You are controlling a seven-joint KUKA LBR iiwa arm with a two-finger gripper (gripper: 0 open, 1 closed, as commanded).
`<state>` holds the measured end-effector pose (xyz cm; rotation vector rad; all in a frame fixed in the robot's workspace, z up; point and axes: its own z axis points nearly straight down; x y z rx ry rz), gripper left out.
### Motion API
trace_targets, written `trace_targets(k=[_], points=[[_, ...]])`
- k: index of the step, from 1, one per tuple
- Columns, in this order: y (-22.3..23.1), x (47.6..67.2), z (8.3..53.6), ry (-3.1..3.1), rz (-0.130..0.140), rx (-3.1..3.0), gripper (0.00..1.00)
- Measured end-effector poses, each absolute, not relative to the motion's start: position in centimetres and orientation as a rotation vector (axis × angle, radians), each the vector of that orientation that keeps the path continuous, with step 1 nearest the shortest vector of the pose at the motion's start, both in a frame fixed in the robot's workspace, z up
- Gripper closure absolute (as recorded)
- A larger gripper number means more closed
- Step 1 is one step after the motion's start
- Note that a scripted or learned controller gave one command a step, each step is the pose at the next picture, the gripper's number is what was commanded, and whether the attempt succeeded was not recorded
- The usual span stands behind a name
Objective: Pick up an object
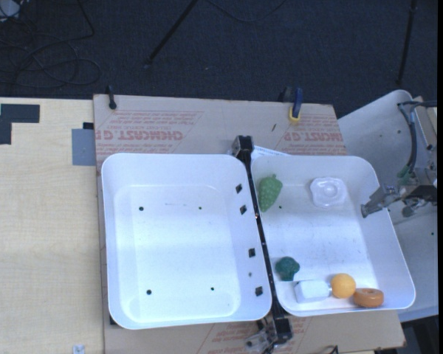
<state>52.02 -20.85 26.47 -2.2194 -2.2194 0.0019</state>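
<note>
**Gripper waits at the bin's edge, nothing chosen yet**

We see the gripper (387,200) at the right rim of the right bin (384,234), low over the wall but apart from every object. Its fingers are too small and cluttered for us to read, so we cannot tell whether they stand apart or together; nothing shows between them. We judge the task to be at its start: the approach is not yet made and no object is lifted.

The candidates all lie in the right bin. A pale green crumpled lump (269,190) rests near the divider at the far end, looking soft and irregular. A clear, glossy plastic piece (328,192) sits nearest the gripper, flat and hard to see against the white floor. Toward the near end we find a dark green knobby object (286,268), a white blocky piece (311,291), a smooth orange ball (343,285) just beside it, and an orange ring-like piece (368,297) against the rim.

The next move, we think, calls for travelling inward over one object and descending squarely; the ball may roll away.

The left bin (133,190) is a shallow white tray.
</note>
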Motion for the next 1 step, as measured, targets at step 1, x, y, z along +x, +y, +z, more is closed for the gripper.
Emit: trace_targets(k=[1], points=[[-12.99,54.77,16.18,-2.220,0.005,-2.204,0.00]])
